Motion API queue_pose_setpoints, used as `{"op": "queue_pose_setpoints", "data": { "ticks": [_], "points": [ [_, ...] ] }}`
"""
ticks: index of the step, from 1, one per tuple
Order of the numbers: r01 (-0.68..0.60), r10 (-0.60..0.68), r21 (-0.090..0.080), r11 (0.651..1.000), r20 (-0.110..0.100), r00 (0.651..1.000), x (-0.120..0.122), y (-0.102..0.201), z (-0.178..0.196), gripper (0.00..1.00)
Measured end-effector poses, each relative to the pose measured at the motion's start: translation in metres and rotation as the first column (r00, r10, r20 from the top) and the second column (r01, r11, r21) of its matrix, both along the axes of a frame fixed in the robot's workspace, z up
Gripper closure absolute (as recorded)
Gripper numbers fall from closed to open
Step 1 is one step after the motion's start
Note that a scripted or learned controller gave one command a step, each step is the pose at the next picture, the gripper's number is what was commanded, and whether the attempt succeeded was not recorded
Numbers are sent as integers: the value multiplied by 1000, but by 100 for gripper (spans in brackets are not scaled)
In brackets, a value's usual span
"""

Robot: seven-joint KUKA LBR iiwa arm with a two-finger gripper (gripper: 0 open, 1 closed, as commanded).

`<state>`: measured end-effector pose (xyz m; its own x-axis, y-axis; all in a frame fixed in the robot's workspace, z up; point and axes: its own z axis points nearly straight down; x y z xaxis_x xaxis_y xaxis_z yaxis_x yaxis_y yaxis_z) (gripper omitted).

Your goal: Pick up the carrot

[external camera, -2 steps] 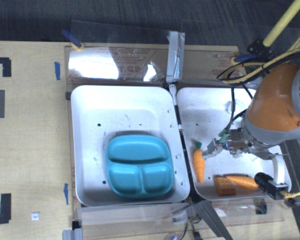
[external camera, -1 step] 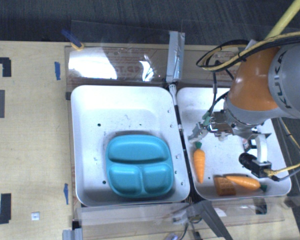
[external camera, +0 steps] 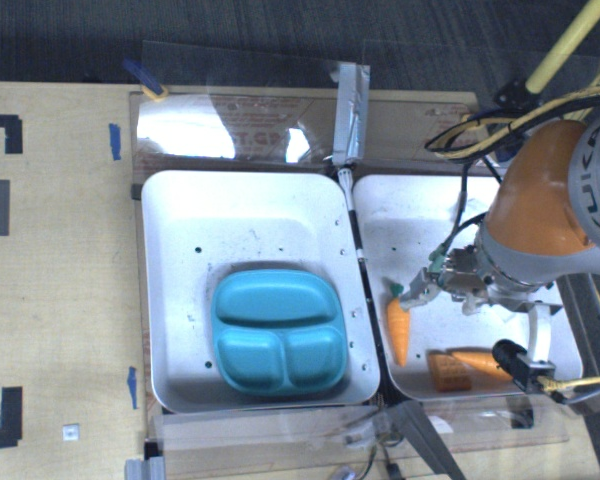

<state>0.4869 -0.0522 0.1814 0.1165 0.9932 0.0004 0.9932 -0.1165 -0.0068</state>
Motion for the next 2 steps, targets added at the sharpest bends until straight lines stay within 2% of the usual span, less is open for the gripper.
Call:
{"op": "queue_pose_setpoints", "data": {
  "ticks": [1,2],
  "points": [
    [-88,88,-1,996,5,996,28,12,0,0],
    [-81,81,0,997,1,997,3,11,0,0]
  ]
}}
